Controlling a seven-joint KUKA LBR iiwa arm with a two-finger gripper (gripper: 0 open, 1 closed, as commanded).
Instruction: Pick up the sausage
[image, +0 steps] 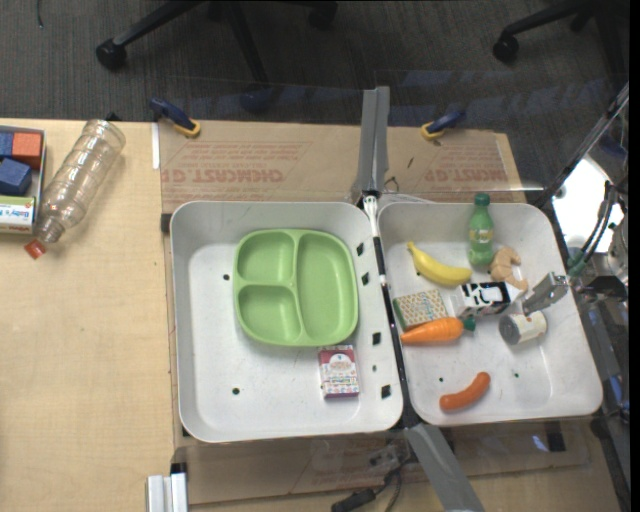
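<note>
Just above sausage (465, 391) — carrot (432, 332)

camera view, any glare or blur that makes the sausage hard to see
Camera view: the sausage is fairly sharp, orange-red against the white right bin, with a soft shadow; camera view: strong glare sits at the right edge beyond the bin; camera view: the tool is small and slightly soft.
</note>
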